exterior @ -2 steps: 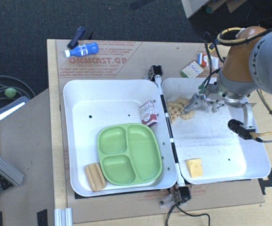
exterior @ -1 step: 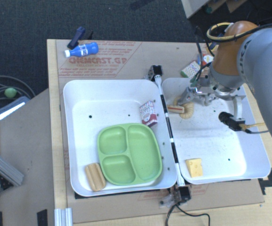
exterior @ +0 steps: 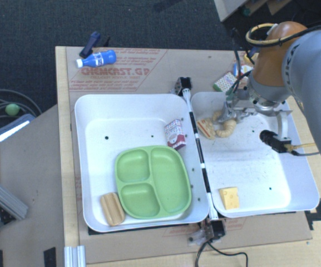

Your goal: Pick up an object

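While the pincer [exterior: 231, 111] is hanging low over the far left part of the right bin [exterior: 271, 202], a tan, curled toy pastry [exterior: 225, 128] is lying right under it, close to the wall between the two bins. It is looking small and light, maybe a bit soft or rubbery, with a bumpy, rounded shape that could roll or slip. I am guessing the best hold is across its thick middle, not on its thin ends. I cannot tell if the pincer is wide or narrow, because the wrist is hiding that part.

Just beside the pastry, a flat striped cracker piece [exterior: 205, 128] is resting against the same wall and could be getting in the way. A yellow cheese block [exterior: 230, 197] is sitting near the front edge of this bin, well apart.

Over in the left bin [exterior: 90, 149], a green tray [exterior: 151, 181] is taking up the middle, a tan bread slice [exterior: 112, 208] is lying at its front left corner, and a small red and white can [exterior: 174, 133] is lying near the dividing wall. A blue and white bottle [exterior: 97, 58] is lying on the surface at the far left corner.
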Available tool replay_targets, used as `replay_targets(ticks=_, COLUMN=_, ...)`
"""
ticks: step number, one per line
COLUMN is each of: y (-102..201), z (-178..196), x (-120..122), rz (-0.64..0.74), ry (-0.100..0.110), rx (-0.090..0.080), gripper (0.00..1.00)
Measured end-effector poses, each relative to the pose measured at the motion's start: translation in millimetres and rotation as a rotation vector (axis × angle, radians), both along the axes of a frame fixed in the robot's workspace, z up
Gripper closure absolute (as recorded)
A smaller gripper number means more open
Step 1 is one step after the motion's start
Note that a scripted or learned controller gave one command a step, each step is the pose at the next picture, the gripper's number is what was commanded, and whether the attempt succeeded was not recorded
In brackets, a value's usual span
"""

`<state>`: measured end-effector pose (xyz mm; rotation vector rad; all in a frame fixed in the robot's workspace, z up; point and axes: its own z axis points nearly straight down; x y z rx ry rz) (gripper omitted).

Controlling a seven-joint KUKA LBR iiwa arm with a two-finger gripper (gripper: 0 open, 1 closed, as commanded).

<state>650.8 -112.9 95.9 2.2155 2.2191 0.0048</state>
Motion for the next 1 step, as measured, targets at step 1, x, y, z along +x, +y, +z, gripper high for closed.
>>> replay_targets(ticks=1, y=61.4, z=90.0, x=-26.2, rz=0.000, ry=0.003, rx=0.002, gripper=1.00)
